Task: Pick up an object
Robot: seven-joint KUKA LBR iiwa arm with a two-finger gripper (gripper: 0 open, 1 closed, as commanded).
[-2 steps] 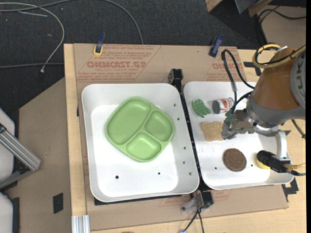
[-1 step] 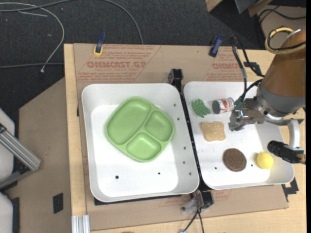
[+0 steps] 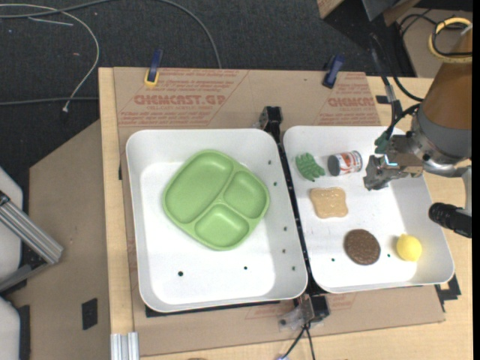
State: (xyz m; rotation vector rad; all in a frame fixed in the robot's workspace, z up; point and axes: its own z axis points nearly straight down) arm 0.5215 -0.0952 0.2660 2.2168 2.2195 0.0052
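**Gripper poised beside the can, nothing yet taken**

A small red-and-white can is seen lying on its side near the far edge of the right bin, just beside the gripper, and it is judged the likeliest thing to be picked. A leafy green toy lies just to the can's left, near the bin's inner wall. A tan slice of toast rests close in front of both. Toward the near edge a brown round cookie and a yellow lemon are placed near each other. In the left bin a green divided plate is laid near the middle. Both bins are carried by the table.

Nothing is seen between the fingers; how far they are parted cannot be told, since they are dark and small against the bin floor.

A miss is judged likely: the can lies on its curved side and could be rolled toward the green toy if it is touched on one side only. A closure made where the gripper now stands would probably fall on bare bin floor.

The arm is reached in from the right edge, its grey wrist bent downward over the right bin's far right part, with the gripper held low, just right of the can.
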